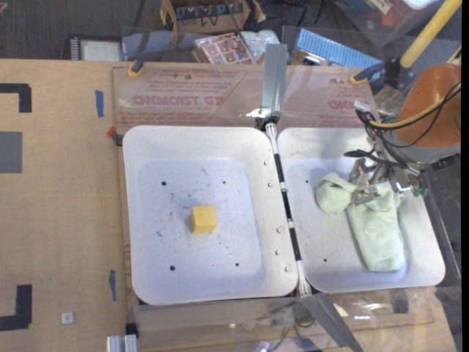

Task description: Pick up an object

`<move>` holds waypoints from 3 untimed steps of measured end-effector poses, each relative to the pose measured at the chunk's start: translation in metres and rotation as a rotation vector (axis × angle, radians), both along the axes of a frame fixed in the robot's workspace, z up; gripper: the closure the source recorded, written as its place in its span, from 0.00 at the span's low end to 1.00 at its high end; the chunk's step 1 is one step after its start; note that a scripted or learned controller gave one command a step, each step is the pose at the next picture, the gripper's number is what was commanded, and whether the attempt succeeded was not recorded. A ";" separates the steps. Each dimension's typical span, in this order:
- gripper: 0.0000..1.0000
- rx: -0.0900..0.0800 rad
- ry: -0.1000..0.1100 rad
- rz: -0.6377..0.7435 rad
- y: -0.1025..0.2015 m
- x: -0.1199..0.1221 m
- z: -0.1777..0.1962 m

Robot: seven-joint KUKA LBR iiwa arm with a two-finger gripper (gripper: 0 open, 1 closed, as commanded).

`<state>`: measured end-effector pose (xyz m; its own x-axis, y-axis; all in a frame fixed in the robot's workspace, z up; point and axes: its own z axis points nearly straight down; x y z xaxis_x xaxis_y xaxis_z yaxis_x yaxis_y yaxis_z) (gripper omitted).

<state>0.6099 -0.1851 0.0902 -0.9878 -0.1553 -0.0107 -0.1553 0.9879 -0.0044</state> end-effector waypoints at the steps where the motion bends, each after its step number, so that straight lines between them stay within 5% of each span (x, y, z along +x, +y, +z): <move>1: 1.00 0.004 0.005 -0.125 0.062 0.016 0.117; 2: 1.00 0.004 0.008 -0.071 0.022 -0.033 0.117; 3: 1.00 0.003 0.008 0.029 0.008 -0.120 0.110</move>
